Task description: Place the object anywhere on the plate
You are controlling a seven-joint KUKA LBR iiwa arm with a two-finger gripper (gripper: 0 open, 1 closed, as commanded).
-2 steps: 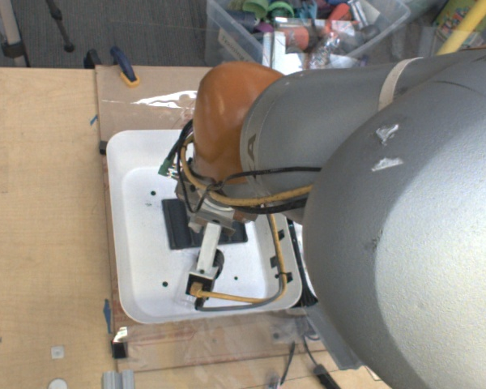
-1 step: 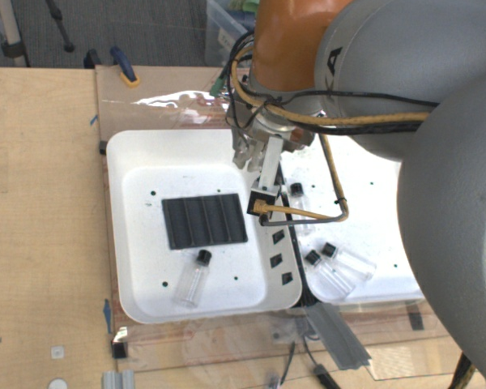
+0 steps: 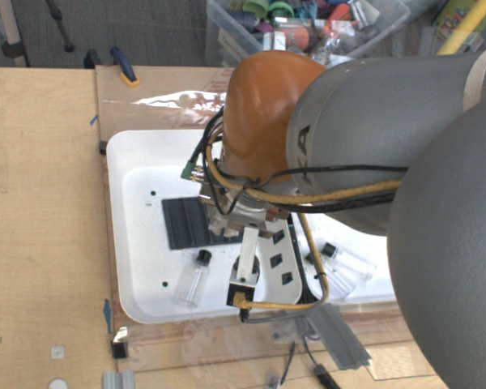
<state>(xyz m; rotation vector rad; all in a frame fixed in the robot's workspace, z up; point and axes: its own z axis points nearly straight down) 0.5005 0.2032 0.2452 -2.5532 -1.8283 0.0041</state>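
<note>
My arm's orange band (image 3: 263, 112) and grey wrist cover the middle of the left white bin (image 3: 138, 177). Below the band, the gripper (image 3: 232, 215) hangs low over the bin floor, at the right edge of a flat black rectangular piece (image 3: 183, 222); the wrist hides most of it. A small clear vial with a black cap (image 3: 194, 277) lies on the bin floor just in front of the black piece. Another clear vial with a black cap (image 3: 334, 258) lies further right, beside the yellow cable.
A clear tub of colourful toys (image 3: 308, 10) stands behind the bins. A blue clamp (image 3: 126, 68) sits at the back left on the brown board. Bare wooden bench (image 3: 40, 217) stretches to the left of the bin.
</note>
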